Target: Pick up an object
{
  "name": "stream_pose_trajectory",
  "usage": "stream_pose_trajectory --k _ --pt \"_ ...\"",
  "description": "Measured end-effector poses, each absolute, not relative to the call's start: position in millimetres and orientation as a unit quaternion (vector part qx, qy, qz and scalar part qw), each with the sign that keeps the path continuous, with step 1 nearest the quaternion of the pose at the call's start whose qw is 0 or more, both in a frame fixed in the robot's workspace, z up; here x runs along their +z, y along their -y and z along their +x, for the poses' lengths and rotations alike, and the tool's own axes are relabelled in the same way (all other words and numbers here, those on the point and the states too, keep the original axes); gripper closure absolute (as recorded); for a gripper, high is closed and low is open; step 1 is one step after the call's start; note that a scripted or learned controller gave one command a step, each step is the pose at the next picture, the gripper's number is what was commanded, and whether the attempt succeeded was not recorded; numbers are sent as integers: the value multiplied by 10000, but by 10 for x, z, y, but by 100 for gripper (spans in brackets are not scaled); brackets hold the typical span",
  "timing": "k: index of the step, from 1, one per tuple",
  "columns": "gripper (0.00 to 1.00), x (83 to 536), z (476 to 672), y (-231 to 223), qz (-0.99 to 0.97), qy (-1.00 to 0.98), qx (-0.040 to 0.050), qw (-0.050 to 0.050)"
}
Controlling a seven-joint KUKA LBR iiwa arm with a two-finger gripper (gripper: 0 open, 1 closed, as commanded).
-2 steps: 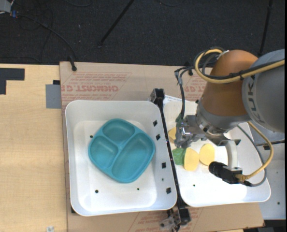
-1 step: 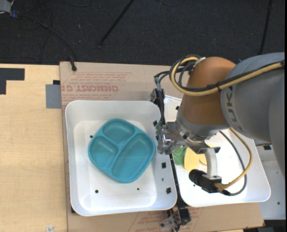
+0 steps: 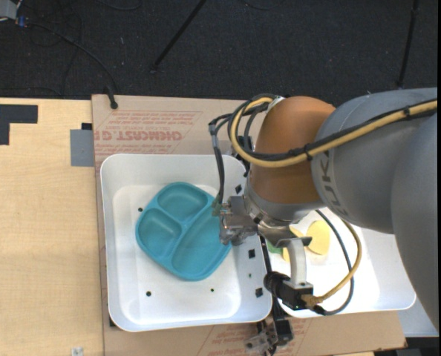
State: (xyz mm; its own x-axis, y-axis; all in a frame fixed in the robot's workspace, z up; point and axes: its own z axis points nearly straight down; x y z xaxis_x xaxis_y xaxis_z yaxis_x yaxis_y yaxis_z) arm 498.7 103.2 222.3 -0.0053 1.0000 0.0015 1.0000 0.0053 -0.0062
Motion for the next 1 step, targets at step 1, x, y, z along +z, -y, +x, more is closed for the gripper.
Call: stream_pose_trajectory --k 1 --pt "0 2224 4992 -1011 -7065 7077 20 19"
